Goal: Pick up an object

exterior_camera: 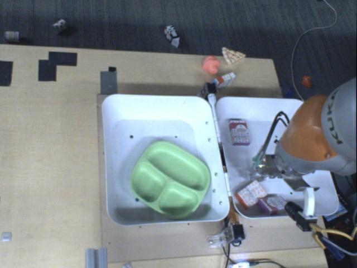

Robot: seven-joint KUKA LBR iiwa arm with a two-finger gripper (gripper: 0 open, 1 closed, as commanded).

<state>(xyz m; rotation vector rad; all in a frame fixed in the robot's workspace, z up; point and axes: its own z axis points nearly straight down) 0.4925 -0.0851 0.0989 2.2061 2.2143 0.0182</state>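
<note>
Two shallow white bins side by side on the bench: left bin (111, 149) at 9 o'clock of centre, right bin (262, 108) at 3 o'clock. Filling much of the left bin, a green divided tray (170, 177), lying flat, long axis running roughly 10 to 4 o'clock. Over the right bin, reaching in from 3 o'clock, the arm with its orange band (307, 135), wrist pointing down toward the bin's lower half. Below the band, the gripper (265, 169), low over the bin floor; opening cannot be told from this slant, and nothing visibly held.

Nearest candidates for the pick: a red-and-white patterned packet (251, 193) just at 7 o'clock of the gripper, tilted, long axis about 8 to 2 o'clock. Touching or just beside it at 4 o'clock, a small dark purple item (269, 204). Farther off at 11 o'clock of the gripper, a small red-and-white box (239, 132), upright in the view, long axis 12 to 6.

Judged closest: the patterned packet, calling for a short shift toward 7 o'clock and a descent. Risk: fingers catching the purple item alongside.
</note>
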